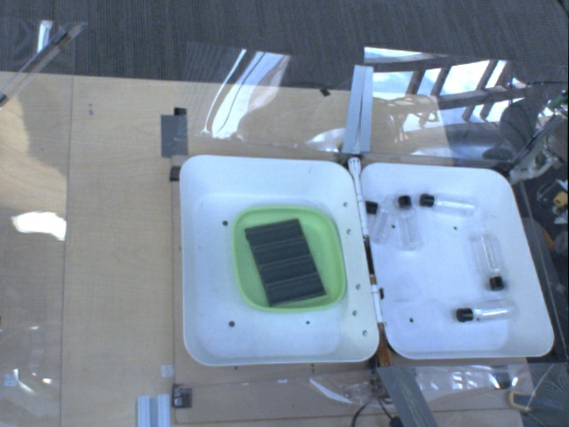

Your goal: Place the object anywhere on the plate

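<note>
**Ridged block on green plate, vials in right bin**

In the right bin (533,327), clear black-capped vials (484,312) are scattered. In the left bin (204,327), a dark ridged block (284,262) is seen lying on the green plate (331,238). The state of the fingers cannot be told.

A dark ribbed block (284,262) covers most of the green plate (331,238) in the left bin (204,327). Clear black-capped vials (488,257) lie scattered across the right bin (524,327), leaving open floor at its lower left.
</note>
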